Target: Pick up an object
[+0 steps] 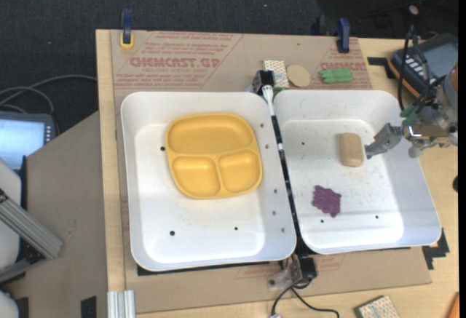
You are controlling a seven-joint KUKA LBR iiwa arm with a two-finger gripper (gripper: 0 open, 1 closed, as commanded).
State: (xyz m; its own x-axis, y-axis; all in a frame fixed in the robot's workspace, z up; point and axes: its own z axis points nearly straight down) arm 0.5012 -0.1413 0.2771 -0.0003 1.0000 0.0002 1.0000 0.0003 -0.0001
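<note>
Rightward, at three o'clock, the end effector (pixel 380 142) hangs just beside the tan rounded block (pixel 352 149) in the right white bin (pixel 419 200); its finger state cannot be told.

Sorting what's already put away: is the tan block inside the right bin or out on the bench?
Inside. The tan block lies on the floor of the right bin, within its white rim, up and right of the purple piece.
</note>
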